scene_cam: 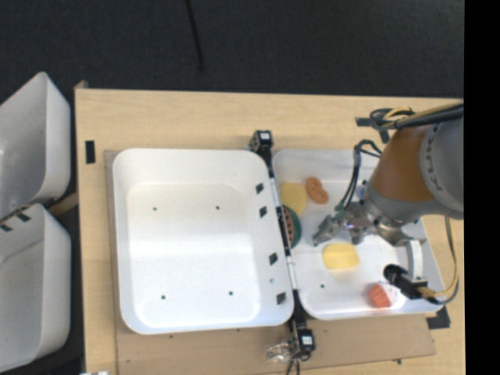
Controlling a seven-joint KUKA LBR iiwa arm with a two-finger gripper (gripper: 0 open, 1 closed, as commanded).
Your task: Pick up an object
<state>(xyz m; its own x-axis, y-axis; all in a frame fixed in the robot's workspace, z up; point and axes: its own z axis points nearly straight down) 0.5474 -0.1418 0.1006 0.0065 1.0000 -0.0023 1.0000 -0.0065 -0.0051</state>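
The arm reaches into the right bin [312, 303] from the right. Its gripper [341, 230] hangs low in the middle of that bin, directly above a pale yellow rounded object [341, 257]. A flat yellow piece [293, 196] lies at the bin's left, with a small orange-brown item [316, 190] just beside it. A dark green and red round thing [291, 228] rests against the bin's left wall. A red-orange block [379, 295] sits near the front right corner.
The left bin [195, 241] is a shallow white tray sharing a divider with the right one. Black clips [261, 140] mark the joint at back and front. White containers [31, 209] stand off the bench at far left. Cables trail by the arm's wrist.
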